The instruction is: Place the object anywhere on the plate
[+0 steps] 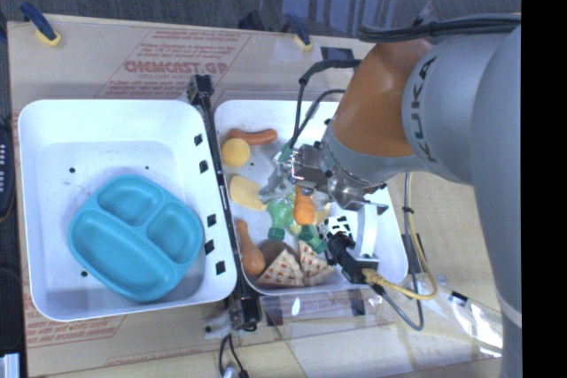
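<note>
The plate (135,236) is turquoise blue, rounded, with three compartments, and it lies flat in the left bin (53,146), toward that bin's front edge and nearer its right wall. The object looks to be a small orange carrot-like piece (304,210) with a green end, upright in the right bin (266,112), near its middle among other toy foods

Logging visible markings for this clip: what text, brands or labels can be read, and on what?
"KUKA" on the grey arm.
"CHEMCAST GP", red, on the brown sheet under the bins.
The smaller red lines around it are too blurred to read.
</note>
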{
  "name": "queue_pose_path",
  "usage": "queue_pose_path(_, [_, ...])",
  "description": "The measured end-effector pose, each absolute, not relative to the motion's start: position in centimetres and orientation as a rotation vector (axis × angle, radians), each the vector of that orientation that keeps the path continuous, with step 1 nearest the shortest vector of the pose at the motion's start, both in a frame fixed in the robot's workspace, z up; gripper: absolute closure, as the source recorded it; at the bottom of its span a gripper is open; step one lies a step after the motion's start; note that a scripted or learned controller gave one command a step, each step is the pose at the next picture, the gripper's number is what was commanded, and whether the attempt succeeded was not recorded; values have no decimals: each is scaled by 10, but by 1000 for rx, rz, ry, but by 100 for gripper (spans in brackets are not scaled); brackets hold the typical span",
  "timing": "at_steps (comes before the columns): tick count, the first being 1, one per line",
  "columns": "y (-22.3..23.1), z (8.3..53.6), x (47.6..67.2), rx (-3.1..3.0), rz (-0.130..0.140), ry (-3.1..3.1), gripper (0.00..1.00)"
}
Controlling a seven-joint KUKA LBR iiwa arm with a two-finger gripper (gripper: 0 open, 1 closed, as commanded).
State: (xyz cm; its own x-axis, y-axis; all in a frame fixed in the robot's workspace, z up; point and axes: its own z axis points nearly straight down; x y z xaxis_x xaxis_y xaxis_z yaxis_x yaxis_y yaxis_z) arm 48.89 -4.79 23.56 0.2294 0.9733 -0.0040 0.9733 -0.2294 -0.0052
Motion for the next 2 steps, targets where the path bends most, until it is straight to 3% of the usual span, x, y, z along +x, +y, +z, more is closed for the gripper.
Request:
queue_pose_path(1, [23, 201, 476, -2299, 13, -2130, 100])
queue_pose_path(2, [87, 224, 491, -2308, 13, -2122, 100])
